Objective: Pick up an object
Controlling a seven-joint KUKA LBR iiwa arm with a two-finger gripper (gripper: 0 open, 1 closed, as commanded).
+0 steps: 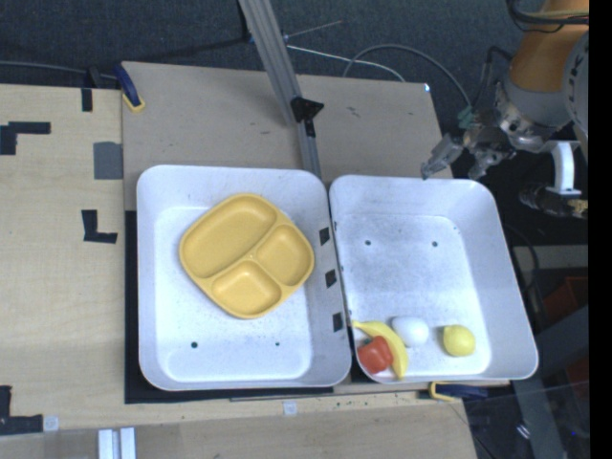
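Well off to the left of the gripper [457,157], and lower in the camera view, the left bin [158,285] is seen; a yellow divided plate [247,254] with three compartments is laid in it, tilted at an angle to the bin walls and placed in the bin's upper half. Just beside this bin, on the side nearer the gripper, the right bin [497,256] is set, the two touching along their shared edge. Along the near wall of the right bin, far below the gripper in the view, four small objects are gathered. A red object [376,355] is found furthest left of the gripper, touching a yellow banana [392,342] that is curved around it. A white rounded object [411,330] is placed just beside the banana. A small yellow ball-like object [459,340], perhaps a lemon, is set apart from the others, almost directly below the gripper in the view. The gripper itself is seen beyond the far right corner of the right bin, above the bench edge, carried by the grey arm [545,75] with its orange band. Nothing is seen held in the gripper; its open or closed state cannot be told.
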